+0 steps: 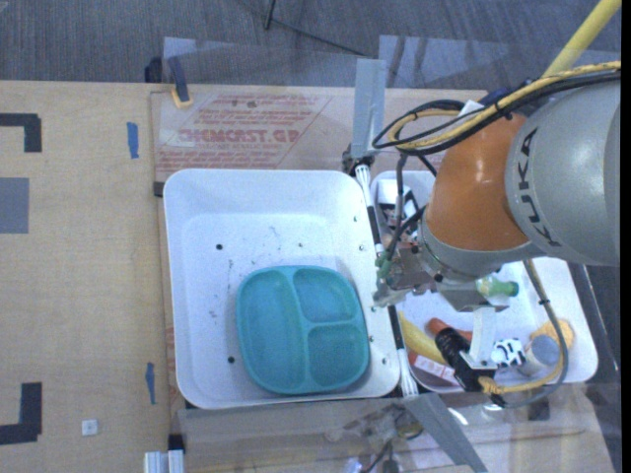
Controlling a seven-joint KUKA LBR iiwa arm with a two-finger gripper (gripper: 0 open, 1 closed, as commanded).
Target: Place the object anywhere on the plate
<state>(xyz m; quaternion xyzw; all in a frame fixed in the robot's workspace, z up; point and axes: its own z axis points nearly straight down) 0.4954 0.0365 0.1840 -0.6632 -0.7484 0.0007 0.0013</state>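
Observation:
A teal plate [301, 330] with three compartments lies in the front part of the left white bin [197, 264]; nothing rests on it. The grey arm with its orange band [473, 200] reaches in from the right and covers much of the right bin [582, 358]. My gripper [392, 276] hangs at the wall between the two bins, just right of the plate's upper right corner. The wrist hides what is under it. A yellow banana-like object [416, 336] lies in the right bin just below the gripper.
Around the arm the right bin shows a red-orange item [441, 324], a green item [500, 288], a black-and-white ball [508, 351], a grey-and-orange object [544, 347] and a pink-white piece [427, 368]. A printed sheet [242, 131] lies behind the left bin.

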